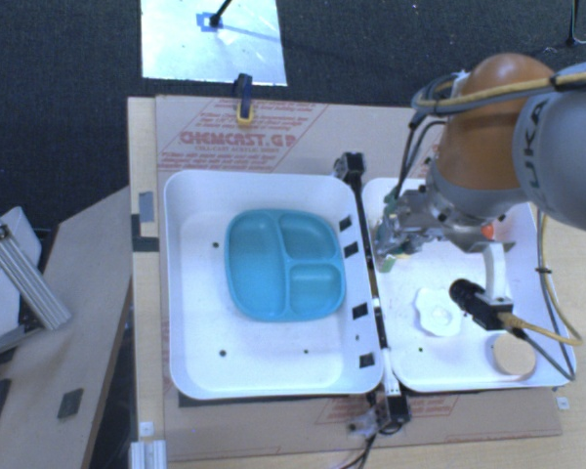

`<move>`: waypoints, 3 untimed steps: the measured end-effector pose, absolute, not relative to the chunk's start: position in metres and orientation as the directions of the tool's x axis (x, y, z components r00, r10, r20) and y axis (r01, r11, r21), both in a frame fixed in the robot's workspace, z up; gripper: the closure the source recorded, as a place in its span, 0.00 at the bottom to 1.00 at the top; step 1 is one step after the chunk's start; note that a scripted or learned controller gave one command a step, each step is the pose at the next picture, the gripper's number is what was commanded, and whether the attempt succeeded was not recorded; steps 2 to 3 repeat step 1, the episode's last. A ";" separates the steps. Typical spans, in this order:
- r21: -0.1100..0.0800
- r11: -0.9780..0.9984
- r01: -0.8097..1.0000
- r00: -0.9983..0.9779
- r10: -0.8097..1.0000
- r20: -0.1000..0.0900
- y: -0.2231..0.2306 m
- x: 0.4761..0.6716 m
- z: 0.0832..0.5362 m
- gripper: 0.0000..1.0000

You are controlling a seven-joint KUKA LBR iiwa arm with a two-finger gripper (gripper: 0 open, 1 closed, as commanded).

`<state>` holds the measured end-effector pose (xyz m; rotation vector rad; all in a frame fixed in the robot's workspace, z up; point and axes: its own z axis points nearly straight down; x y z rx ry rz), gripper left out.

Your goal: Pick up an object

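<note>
Two shallow white bins sit side by side on the counter (98, 262), seen from the camera view above at a slant. The left bin (190, 225) holds a blue divided plate (283, 265), lying flat near the bin's middle with its three compartments facing up. Just right of the plate runs the seam where the bins meet, lined with small black clips (351, 250).

Across that seam, the right bin (449, 371) carries the loose things to pick from. A small flat white piece (437, 313) lies to the plate's right. A tan round disc (513, 358) lies further right again, nearer the front rim, apart from the white piece.

The end effector (393, 234) hangs low over the right bin, just across the seam from the plate's right edge and apart from the white piece. Whether it is spread or pressed together cannot be told, since its tip is lost among grey metal and cables. The grey arm (498, 135) with its orange band reaches in from the plate's far right.

Behind the plate, a brown sheet (234, 137) with red print lies under the bins, with a yellow clamp (244, 113) on its far edge.
</note>
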<state>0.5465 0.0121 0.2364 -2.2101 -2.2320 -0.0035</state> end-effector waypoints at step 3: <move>0.002 0.010 1.000 -0.010 1.000 0.002 0.067 0.545 0.244 1.00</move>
